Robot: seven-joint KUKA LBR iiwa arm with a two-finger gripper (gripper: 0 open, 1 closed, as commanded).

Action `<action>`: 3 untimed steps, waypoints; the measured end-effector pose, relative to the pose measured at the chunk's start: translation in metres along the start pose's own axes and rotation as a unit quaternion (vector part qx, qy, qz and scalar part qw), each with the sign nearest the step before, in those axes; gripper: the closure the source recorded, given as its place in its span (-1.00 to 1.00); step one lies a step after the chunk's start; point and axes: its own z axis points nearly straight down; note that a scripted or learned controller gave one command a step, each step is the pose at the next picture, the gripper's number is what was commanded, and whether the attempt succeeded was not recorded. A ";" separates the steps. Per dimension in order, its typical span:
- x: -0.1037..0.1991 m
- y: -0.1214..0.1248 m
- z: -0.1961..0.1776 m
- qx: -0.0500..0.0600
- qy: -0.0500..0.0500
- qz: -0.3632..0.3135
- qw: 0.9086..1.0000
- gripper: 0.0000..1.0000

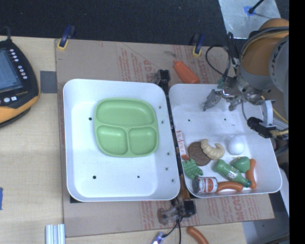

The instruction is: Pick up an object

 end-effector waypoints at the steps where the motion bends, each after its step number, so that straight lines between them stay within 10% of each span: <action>1: -0.051 -0.071 -0.069 -0.002 0.000 0.001 1.000 -1.00; 2: 0.023 -0.131 -0.046 -0.001 0.000 -0.001 1.000 -1.00; 3: 0.022 -0.131 -0.057 -0.001 -0.001 -0.003 1.000 1.00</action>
